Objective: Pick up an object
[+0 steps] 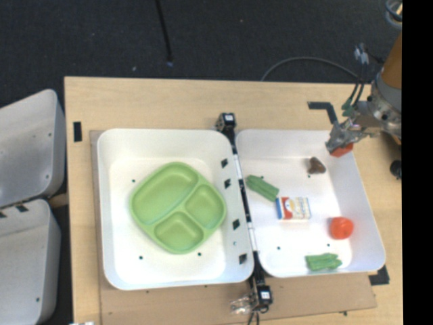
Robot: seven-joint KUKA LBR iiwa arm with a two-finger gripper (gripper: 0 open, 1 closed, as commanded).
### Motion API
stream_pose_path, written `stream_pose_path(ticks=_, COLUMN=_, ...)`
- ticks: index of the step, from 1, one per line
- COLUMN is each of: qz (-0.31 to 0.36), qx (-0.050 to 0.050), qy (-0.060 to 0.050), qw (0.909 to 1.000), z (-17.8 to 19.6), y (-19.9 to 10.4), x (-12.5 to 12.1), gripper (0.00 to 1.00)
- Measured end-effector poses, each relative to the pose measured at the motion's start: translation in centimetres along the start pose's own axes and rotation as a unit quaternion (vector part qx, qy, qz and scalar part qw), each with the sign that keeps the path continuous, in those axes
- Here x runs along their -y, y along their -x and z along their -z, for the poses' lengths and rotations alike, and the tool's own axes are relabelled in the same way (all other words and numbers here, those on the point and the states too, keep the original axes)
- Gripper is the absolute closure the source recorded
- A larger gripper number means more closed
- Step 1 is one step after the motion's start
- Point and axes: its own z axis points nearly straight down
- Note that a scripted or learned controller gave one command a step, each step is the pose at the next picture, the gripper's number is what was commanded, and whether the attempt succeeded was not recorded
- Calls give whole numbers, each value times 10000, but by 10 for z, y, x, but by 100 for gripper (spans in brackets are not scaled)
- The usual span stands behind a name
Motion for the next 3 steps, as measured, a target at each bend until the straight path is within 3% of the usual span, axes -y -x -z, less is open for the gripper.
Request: stream_pose_path(ticks=3, qz=3, qx=-4, qy=-8, qw=10000, z=-41, y=-140, x=60, gripper=100)
